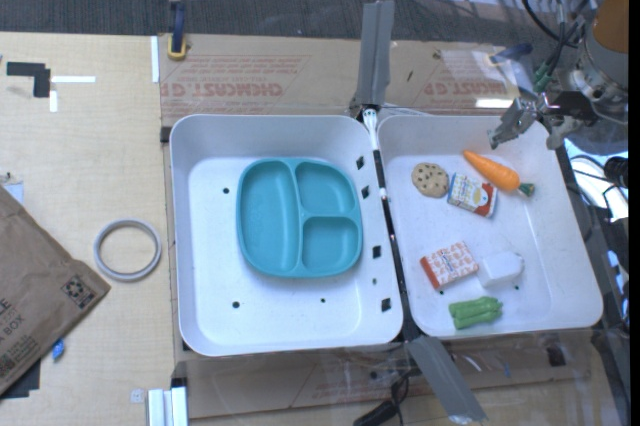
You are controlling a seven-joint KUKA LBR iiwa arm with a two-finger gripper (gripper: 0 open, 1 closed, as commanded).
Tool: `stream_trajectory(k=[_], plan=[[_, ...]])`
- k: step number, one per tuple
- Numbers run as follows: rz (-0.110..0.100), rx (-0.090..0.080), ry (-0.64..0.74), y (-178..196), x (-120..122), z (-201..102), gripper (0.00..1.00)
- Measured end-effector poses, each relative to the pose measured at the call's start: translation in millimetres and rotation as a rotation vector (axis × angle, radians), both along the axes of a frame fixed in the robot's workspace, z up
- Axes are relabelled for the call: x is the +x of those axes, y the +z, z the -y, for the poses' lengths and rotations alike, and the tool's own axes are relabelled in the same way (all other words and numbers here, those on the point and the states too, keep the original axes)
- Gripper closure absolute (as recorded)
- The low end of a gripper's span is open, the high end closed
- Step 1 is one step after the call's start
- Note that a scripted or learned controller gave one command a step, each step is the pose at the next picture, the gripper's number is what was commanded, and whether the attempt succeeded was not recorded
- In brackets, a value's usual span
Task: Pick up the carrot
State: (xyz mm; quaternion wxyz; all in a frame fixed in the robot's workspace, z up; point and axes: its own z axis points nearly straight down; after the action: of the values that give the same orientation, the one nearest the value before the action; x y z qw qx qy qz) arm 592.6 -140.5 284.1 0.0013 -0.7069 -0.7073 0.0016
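Tool (527, 122) hovers above the right bin's (560, 309) far edge, fingers spread and holding nothing. Just near of it, the carrot (492, 170) lies inside that bin, beside a cookie (430, 179).

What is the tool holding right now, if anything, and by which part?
Nothing. The tool hangs at the right bin's far edge, apart from the orange plastic carrot, which lies untouched on the bin floor.

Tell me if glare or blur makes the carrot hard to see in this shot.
Camera view: the carrot is evenly lit and reasonably sharp against the white right bin; glare sits on the clear panel behind that bin; the gripper looks slightly soft.
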Motion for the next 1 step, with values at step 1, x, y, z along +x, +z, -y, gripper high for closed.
stream_trajectory(k=[1], plan=[[0.004,-0.001,0.133,-110.7,61.7,51.0,0.00]])
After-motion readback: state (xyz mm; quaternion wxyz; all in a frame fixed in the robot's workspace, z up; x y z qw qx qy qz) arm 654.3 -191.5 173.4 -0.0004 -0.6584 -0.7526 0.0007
